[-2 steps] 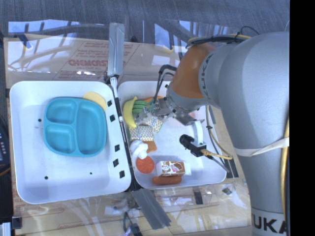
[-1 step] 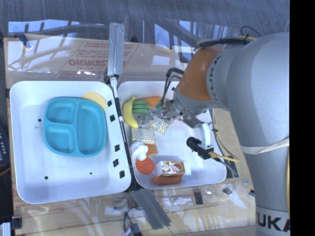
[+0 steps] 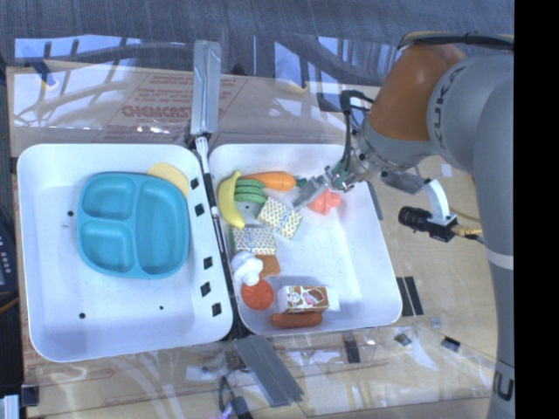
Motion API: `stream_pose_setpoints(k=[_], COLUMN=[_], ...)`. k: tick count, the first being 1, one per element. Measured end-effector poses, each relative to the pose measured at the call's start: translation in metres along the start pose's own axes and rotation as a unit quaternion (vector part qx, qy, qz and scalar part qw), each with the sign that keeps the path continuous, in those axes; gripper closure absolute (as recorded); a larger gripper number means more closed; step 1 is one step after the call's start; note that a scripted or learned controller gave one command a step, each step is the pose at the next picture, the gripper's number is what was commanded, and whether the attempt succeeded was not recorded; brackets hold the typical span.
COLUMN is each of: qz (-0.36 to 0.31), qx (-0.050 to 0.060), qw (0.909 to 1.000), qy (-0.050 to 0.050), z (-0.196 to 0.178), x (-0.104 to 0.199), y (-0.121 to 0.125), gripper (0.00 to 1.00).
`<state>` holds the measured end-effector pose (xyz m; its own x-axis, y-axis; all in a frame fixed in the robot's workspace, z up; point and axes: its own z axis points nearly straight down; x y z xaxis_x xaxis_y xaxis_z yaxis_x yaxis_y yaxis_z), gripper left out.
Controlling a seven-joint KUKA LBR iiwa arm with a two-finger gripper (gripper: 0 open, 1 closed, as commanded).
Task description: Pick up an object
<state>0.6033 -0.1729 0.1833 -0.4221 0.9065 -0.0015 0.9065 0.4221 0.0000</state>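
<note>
The right bin (image 3: 367, 260) holds a pile of toy food along its left side. In it are a yellow banana (image 3: 228, 201), an orange carrot (image 3: 274, 181), a green piece (image 3: 250, 190), two checkered boxes (image 3: 279, 217), a mushroom (image 3: 246, 271), a red tomato (image 3: 257, 296), a small carton (image 3: 306, 298) and a sausage (image 3: 295, 319). A salmon-pink piece (image 3: 327, 203) lies apart near the bin's upper right. My gripper (image 3: 321, 188) hangs low just over that pink piece, at its upper left edge, and partly hides it.
The left bin (image 3: 44, 304) carries a blue divided plate (image 3: 134, 223) with a yellow piece (image 3: 171, 176) at its upper right corner. A black divider with clips (image 3: 212, 234) runs between the bins. My arm (image 3: 419, 103) comes in over the right bin's upper right corner.
</note>
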Motion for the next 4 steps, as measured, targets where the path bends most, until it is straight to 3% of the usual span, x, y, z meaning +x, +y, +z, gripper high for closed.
stream_pose_setpoints(k=[1,2,3,4], qz=[0.053,0.077,0.074,0.116], qx=[-0.009,-0.005,0.0,-0.001], qw=[0.9986,0.997,0.9972,0.9933], qy=[-0.005,-0.004,-0.002,0.001], z=[0.081,0.084,0.076,-0.01], x=[-0.014,0.024,0.026,0.085], y=[0.06,0.075,0.073,0.088], gripper=[0.0,0.0,1.0,1.0])
